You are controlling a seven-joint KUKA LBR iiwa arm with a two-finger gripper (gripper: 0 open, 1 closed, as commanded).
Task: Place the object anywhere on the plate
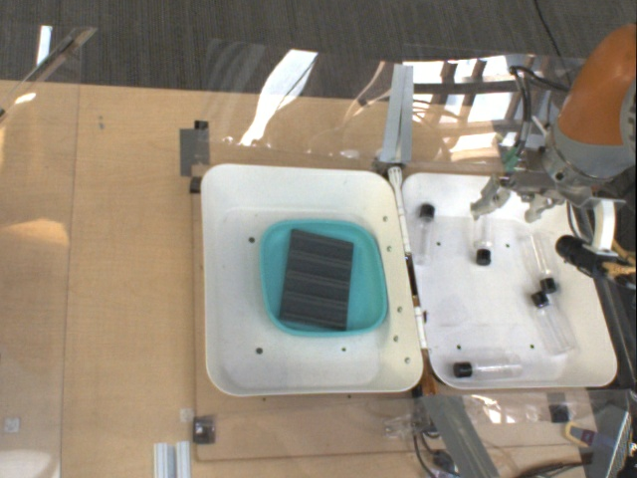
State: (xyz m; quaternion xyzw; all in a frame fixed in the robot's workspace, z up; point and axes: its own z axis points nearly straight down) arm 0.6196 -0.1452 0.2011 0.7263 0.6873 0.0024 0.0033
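the dark ribbed block (318, 281) lies flat on the teal plate (272, 289) in the left bin (229, 207). the claw (513, 200) hovers above the right bin (587, 361), spread wide and holding nothing. placing looks done; only pulling clear remains.

A dark ridged block (318, 282) lies on the teal plate (370, 297) in the left bin (229, 267).

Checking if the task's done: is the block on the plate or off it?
On. The block lies flat inside the teal plate.

My arm (600, 108) runs off the right edge, so most of it is cut away. My gripper (513, 199) is too small and cluttered to read. The dark block (317, 281) hides the plate's (370, 287) middle.
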